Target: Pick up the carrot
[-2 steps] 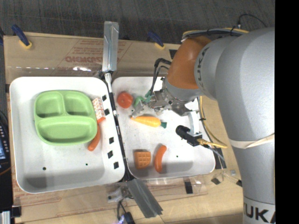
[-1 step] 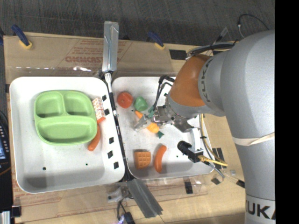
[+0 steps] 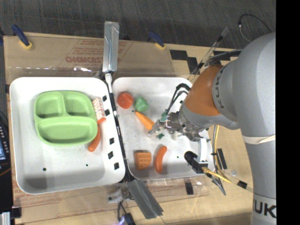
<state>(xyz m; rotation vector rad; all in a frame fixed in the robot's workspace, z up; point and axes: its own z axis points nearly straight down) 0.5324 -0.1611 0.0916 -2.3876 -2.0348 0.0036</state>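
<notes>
Approach step, by the look of it: nothing gripped yet, nothing lifted. Small two-finger gripper [image 3: 157,130] low over the floor of the right shallow white bin [image 3: 154,84], at the end of the grey arm with the orange band [image 3: 206,97]. Just to the left of the fingertips, and a little further up the view, the tapered orange carrot [image 3: 144,119], flat on the bin floor, thick end toward the gripper, thin end away from it. Very near to the tips, maybe touching; hard to say from this angle.

How wide the fingers stand: cannot tell, too small and dark against the wrist parts. Nothing visible between them.

Next move, as a judgement: a short shift to the left, so that the carrot body comes between the fingers, across its narrow width, then closing and a straight lift. Some care needed, because a round tapered toy may roll or slide away under a sideways push.

Beyond the carrot, a round red tomato-like toy [image 3: 124,100] and a green pepper-like toy [image 3: 141,104]. Below the gripper, a red-orange sausage-shaped toy [image 3: 160,159] and an orange waffle-shaped block [image 3: 143,160], both well apart from the carrot.
</notes>
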